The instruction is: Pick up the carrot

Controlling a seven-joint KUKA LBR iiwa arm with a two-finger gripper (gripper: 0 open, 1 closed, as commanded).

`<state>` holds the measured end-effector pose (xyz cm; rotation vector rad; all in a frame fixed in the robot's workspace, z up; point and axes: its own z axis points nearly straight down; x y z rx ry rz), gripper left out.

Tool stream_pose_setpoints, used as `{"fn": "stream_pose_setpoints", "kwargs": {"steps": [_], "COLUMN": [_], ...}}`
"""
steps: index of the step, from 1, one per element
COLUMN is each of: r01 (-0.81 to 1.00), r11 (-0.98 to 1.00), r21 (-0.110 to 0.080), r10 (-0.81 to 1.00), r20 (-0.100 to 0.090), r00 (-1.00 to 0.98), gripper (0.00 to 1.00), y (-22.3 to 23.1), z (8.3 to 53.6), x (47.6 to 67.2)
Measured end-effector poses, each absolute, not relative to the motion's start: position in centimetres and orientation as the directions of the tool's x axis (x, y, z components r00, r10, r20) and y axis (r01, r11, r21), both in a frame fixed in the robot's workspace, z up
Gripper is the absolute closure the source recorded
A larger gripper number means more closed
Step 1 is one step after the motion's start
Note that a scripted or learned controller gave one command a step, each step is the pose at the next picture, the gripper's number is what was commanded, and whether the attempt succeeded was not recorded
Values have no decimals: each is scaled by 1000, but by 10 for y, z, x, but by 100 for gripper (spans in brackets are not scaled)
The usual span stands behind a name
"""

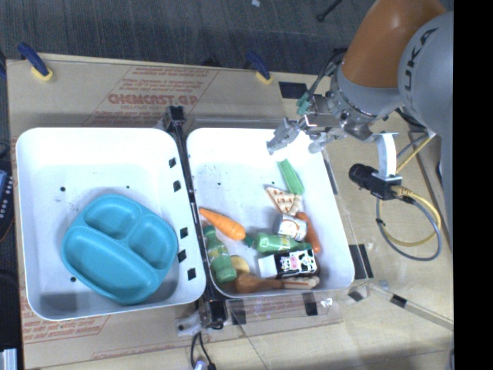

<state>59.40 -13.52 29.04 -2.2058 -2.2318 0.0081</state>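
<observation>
One tapered orange carrot (223, 224) waits, untouched.
Jaws (282, 139), state unclear, hover at one o'clock; crowded neighbours risk a misgrab.

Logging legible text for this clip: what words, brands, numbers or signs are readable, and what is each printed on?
"CHEMCAST GP": red print on the brown paper sheet under the bins, above the left bin; the smaller red lines around it are too blurred to read.
"KUKA": partly visible lettering on the grey arm.
Black-and-white carton in the right bin: printed, too small to read.
Small round can: label unreadable.
</observation>
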Motion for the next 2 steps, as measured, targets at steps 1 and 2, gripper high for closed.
{"fn": "stream_pose_setpoints", "kwargs": {"steps": [1, 2], "r01": [997, 996], "r11": [-78, -84], "r21": [-21, -5], "r10": [997, 996], "r20": [0, -3], "r00": [78, 84], "gripper": [0, 0], "y": [-92, -93], "z": [95, 92], "x": [582, 521]}}
